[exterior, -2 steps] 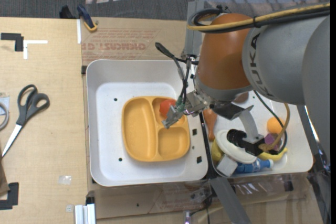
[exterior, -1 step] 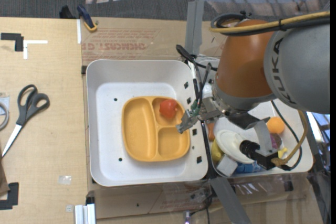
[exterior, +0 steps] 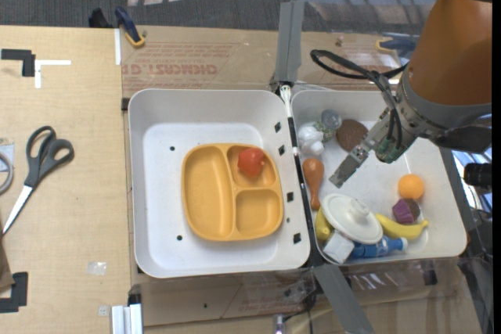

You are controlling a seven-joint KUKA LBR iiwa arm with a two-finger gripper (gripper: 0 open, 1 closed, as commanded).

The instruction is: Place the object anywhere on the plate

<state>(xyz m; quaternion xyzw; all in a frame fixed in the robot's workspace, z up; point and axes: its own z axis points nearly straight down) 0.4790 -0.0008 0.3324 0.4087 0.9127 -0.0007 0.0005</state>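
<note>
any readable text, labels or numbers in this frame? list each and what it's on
Red print on the cardboard sheet behind the left bin: appears reversed, too blurred to read with confidence.
No readable text on the yellow plate, the scissors or the items in the right bin.

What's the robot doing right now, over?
Hand over the right bin, nothing seen between its fingers. Red ball already sits in the yellow plate, upper right section. Toys crowd the right bin; path to the plate looks open.
</note>
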